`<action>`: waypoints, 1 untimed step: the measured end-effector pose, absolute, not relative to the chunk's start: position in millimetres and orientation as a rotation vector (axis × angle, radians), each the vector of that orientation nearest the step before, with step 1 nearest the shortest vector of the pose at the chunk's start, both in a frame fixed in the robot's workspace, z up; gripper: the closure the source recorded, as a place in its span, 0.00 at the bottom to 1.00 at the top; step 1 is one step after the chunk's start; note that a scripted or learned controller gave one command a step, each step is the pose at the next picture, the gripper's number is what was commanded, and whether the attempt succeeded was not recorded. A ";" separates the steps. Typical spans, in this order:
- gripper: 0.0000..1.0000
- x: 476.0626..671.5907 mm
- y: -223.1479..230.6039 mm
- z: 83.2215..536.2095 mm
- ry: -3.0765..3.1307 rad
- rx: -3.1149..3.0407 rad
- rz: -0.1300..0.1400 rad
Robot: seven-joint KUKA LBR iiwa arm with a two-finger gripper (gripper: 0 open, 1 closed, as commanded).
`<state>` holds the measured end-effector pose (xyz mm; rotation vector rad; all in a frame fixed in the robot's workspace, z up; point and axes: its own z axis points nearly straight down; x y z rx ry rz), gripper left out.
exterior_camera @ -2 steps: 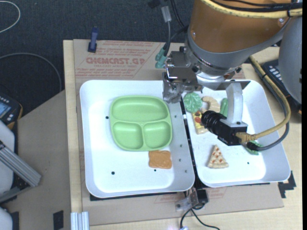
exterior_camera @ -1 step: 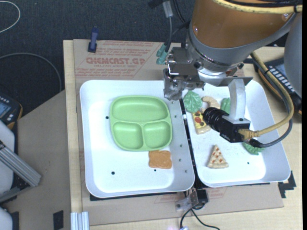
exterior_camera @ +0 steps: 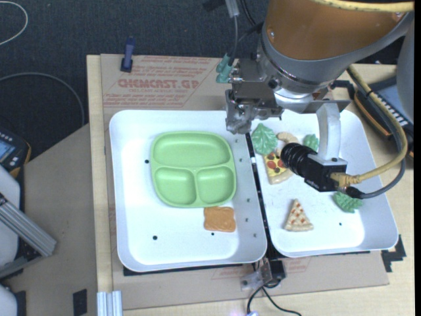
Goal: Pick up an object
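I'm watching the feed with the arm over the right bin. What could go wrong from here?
1. The gripper hangs at the seam between the bins, near the left bin rim; descending there, it might strike plastic.
2. The green leaf and pizza slice lie close together, so a grasp may catch both or nudge one away.

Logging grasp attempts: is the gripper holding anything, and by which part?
Cannot be told. The gripper hangs over the bins' shared edge near a green leaf, with nothing visibly between its fingers.

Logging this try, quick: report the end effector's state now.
End effector: above the top edge where the two bins meet; open or shut cannot be told, and nothing is seen held.
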<state>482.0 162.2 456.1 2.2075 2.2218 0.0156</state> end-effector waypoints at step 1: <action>1.00 487.4 228.3 414.9 2.232 2.217 -0.009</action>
